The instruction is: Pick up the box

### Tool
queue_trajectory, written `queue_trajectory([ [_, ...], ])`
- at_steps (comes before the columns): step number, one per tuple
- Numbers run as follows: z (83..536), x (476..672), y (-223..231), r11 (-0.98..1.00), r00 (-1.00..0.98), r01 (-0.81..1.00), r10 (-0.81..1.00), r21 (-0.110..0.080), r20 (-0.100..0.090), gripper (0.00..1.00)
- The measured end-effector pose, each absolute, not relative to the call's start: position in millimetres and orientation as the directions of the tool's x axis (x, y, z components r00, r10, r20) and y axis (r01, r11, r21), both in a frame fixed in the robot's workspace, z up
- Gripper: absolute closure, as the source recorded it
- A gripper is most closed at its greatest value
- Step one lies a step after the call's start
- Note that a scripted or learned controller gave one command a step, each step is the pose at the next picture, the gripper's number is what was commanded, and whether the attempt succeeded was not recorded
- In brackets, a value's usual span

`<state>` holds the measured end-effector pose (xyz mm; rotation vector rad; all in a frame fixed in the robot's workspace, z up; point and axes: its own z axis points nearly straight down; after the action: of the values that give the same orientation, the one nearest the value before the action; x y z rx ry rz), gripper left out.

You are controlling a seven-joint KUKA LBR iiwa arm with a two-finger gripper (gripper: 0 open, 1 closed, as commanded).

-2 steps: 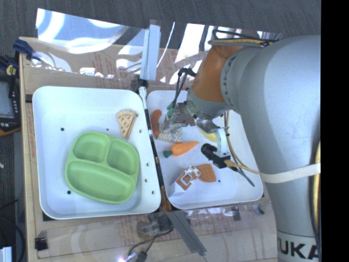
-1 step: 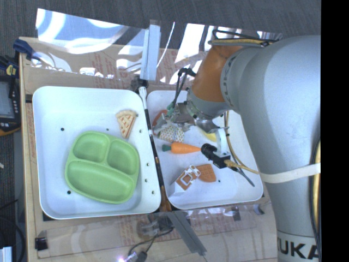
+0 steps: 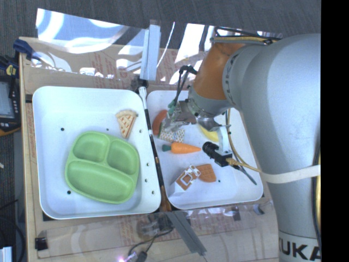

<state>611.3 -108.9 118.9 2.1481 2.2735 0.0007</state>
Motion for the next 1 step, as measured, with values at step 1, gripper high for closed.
queue_trajectory([
  [1,118.8,611.3,-108.9,0.057,-0.057,0.998,0.998,0.010,-0.010,0.00],
])
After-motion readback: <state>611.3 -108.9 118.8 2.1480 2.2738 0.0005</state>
